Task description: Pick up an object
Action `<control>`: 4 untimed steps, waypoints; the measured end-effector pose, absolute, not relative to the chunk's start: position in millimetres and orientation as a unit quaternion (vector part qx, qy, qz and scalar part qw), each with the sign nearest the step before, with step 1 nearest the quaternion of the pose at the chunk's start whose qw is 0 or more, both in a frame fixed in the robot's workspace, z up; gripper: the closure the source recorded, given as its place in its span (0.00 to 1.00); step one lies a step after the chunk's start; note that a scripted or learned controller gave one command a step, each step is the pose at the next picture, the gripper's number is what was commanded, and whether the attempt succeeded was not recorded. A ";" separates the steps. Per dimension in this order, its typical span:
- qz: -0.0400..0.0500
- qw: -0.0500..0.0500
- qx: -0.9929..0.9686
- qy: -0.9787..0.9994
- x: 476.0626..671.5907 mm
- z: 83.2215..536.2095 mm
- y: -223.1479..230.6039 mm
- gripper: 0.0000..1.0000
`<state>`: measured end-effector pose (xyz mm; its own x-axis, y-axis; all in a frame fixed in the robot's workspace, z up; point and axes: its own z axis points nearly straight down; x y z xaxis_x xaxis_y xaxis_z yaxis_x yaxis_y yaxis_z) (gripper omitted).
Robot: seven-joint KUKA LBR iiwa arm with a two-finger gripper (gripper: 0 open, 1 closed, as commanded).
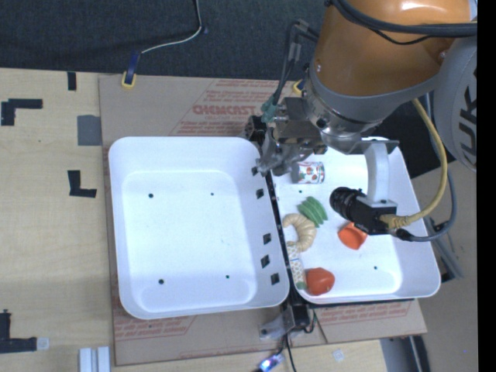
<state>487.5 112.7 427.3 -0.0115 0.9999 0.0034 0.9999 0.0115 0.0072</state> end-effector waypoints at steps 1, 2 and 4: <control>0.005 0.003 0.706 0.709 483.8 541.2 116.7 1.00; -0.001 0.000 0.707 0.707 483.8 534.5 96.5 1.00; -0.002 -0.001 0.707 0.707 507.0 487.2 84.7 1.00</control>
